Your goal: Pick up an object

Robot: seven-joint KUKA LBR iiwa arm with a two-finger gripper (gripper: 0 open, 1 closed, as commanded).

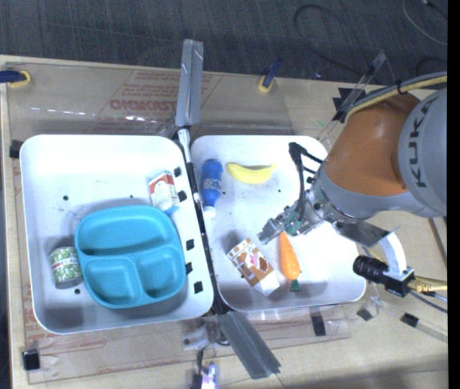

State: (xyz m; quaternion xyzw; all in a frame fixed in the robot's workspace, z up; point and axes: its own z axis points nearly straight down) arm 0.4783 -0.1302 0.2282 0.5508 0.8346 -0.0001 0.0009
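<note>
The gripper (283,227) hangs low inside the right-hand shallow white plastic bin (335,292), near its middle, at the end of the grey arm with the orange band (368,156). Whether its fingers are apart or together I cannot tell; the tip is small and cluttered at this angle, and nothing is visibly held in it.

The likeliest target is the orange plastic carrot with a green top (290,262), lying just beside and nearer than the gripper, its length running roughly near-to-far. Touching or almost touching its left side is a small printed carton with brown and white artwork (253,263), tilted on the bin floor. Farther away lie a yellow plastic banana (249,171) and a blue bottle with a white cap (210,182) against the divider between the bins.

To do this step well, the gripper should probably centre over the carrot's thicker middle and close across its narrow width, not along its length. The carton crowds the left side, so the finger on that side needs a clean gap, or the carton may be nudged and the carrot rolled away. A descent right to the bin floor seems needed, since the carrot is low and rounded and may squirt out of a shallow pinch.

In the left white bin (44,160) sit a turquoise divided plastic tray (129,254), a small green-labelled can (65,266) and a red-and-white carton (162,190), all well apart from the gripper.
</note>
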